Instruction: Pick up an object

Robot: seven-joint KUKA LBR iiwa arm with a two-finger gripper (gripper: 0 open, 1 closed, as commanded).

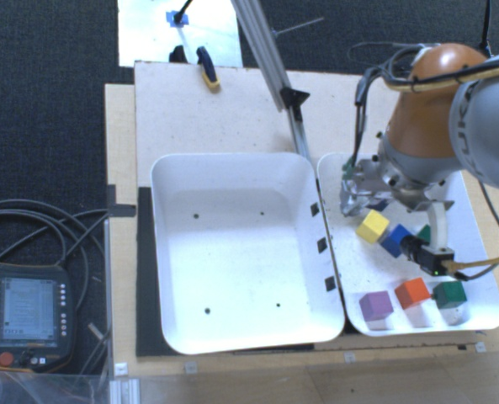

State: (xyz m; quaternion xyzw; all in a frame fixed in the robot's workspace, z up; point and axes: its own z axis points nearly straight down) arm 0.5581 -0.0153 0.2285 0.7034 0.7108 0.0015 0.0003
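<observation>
Two shallow, glossy white plastic bins sit side by side on the pale, speckled board worktop point(215, 108): the left bin point(173, 183) and the right bin point(476, 314). The right bin holds small matte cubes: yellow point(372, 225), blue point(395, 240), purple point(376, 305), orange point(413, 293) and dark green point(450, 294). The grey arm with its smooth orange band point(430, 99) reaches in from the right of the frame, its metal gripper point(360, 199) pointing down just above the yellow cube; whether it is open or closed cannot be told.

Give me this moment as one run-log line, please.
gripper: over right bin | nearest: yellow cube | grasp: unconfirmed
</observation>
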